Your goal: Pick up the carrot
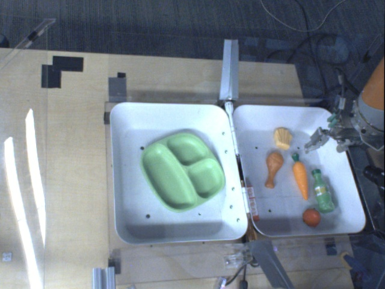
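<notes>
Your gripper (320, 138) hovers at the right bin's (343, 226) far edge, fingers apart, with the carrot (300, 179) lying untouched below.

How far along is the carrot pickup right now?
Nothing looks done yet: the carrot lies flat in the right bin, between the drumstick and the green bottle. The gripper is above the bin's upper right, apart from the carrot. Reaching, gripping and lifting all remain.

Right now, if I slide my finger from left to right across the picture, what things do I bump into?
Green plate → chicken leg → carrot → green bottle → gripper.
</notes>
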Robot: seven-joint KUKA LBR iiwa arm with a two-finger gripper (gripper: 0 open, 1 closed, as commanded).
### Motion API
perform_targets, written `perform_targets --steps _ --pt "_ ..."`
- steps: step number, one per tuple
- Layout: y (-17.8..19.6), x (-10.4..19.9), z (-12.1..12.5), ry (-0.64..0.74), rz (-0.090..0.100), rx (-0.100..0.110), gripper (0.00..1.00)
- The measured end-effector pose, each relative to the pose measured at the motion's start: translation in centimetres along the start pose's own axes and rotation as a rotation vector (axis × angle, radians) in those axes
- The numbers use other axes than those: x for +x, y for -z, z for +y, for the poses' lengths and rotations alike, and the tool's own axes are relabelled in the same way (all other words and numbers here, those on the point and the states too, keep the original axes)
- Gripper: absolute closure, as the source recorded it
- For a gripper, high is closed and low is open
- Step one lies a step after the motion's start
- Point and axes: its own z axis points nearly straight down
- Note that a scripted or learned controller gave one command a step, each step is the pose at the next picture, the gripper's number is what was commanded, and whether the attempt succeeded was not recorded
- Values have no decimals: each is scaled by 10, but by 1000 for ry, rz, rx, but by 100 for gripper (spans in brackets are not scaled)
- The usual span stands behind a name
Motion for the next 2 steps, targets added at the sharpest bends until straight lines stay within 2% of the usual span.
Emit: perform_targets --steps 1,2 --pt "-100 6 4 116 -2 -7 0" --pt "-88 7 6 117 -2 -14 100"
